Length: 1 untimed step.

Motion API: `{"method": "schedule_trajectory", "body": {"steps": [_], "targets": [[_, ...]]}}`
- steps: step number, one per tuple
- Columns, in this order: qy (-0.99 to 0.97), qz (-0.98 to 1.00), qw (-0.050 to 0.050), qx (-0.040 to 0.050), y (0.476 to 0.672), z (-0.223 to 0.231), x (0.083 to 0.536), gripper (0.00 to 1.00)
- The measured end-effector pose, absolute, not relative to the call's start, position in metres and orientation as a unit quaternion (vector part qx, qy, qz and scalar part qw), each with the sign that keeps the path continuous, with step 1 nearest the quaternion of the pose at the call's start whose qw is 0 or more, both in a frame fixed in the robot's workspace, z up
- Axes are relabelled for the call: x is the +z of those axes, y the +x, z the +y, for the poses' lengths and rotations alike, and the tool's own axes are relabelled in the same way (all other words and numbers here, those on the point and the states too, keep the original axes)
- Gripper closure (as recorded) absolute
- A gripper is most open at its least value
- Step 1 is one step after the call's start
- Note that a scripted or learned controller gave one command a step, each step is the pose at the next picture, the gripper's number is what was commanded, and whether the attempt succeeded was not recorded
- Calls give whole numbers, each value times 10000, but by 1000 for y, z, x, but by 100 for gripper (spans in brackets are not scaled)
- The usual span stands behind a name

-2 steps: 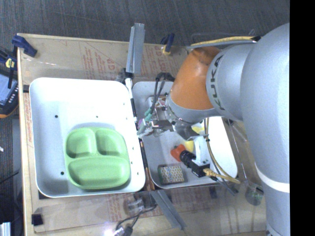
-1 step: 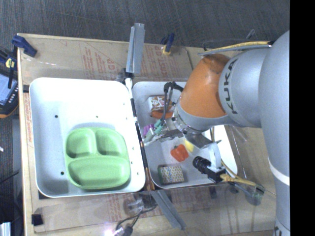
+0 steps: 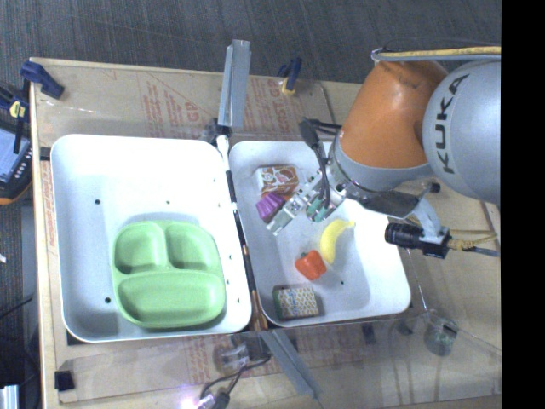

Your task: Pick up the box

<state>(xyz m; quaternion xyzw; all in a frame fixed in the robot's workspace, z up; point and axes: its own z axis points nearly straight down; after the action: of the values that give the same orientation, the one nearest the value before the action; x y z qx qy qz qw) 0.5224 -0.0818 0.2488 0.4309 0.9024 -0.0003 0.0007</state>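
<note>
Wooden surface (image 3: 128, 100) bearing two white bins, the arm reaching into the right one.

Its pincer (image 3: 298, 207) hangs low between the purple item (image 3: 270, 204) and banana (image 3: 334, 239), its opening unclear; nothing visibly held. Box (image 3: 278, 178) lies near the right bin's (image 3: 387, 292) far wall, just beside it. Left bin (image 3: 77, 169) holds a green tray (image 3: 169, 275).
</note>
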Motion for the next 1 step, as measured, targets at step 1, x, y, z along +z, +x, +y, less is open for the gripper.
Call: {"method": "schedule_trajectory", "body": {"steps": [1], "targets": [[2376,9714,-5,-4,483,-55,265,100]]}}
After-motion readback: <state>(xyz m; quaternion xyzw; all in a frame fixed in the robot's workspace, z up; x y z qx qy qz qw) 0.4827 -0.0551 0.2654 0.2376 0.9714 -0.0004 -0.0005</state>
